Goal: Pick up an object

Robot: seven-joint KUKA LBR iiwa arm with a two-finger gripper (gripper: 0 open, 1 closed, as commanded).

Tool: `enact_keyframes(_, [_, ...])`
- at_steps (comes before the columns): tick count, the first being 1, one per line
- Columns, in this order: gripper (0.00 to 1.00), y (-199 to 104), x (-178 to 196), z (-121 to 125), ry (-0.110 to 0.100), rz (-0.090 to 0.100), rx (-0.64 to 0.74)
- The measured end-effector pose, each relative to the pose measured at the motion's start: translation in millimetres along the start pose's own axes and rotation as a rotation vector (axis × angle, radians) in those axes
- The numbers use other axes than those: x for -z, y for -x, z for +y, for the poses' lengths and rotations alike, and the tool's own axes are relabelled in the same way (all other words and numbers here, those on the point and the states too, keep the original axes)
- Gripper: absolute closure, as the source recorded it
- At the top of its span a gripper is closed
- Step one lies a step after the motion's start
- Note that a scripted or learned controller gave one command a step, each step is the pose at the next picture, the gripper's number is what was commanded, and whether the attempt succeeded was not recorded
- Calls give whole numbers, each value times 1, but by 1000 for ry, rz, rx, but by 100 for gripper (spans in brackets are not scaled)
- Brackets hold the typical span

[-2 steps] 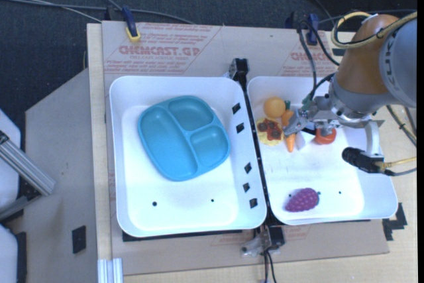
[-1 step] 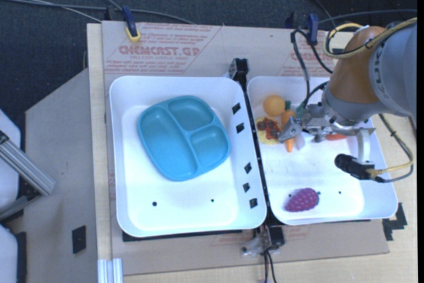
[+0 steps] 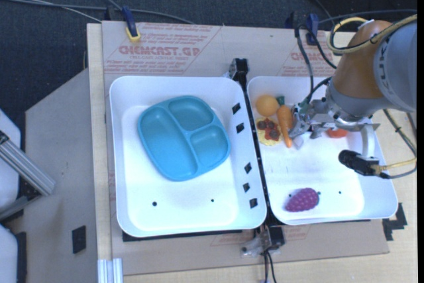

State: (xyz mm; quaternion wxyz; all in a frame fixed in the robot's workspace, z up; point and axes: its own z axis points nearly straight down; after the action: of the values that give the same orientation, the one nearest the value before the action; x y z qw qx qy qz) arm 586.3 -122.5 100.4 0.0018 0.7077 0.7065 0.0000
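Your grey arm (image 3: 391,69), its orange band (image 3: 361,66) bent over the wrist, reaches in from the right and hangs low over the far half of the right bin (image 3: 371,209). The gripper (image 3: 306,124) points toward the bin's far-left corner; whether its jaws are spread or pressed together cannot be told, since the metal there is a blur. Just beside it lies a slim orange carrot (image 3: 285,124), tilted along the bin's left wall, with a round orange fruit (image 3: 267,105) at the far-left corner and a dark red berry cluster (image 3: 267,124) on a yellow piece (image 3: 269,137). A purple grape bunch (image 3: 302,199) sits by the near edge. In the left bin (image 3: 126,209) rests a blue divided plate (image 3: 183,137).
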Motion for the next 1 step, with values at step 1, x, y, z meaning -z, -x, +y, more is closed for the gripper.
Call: enact_keyframes(1, [100, -2, 44, 4, 2, 2, 3])
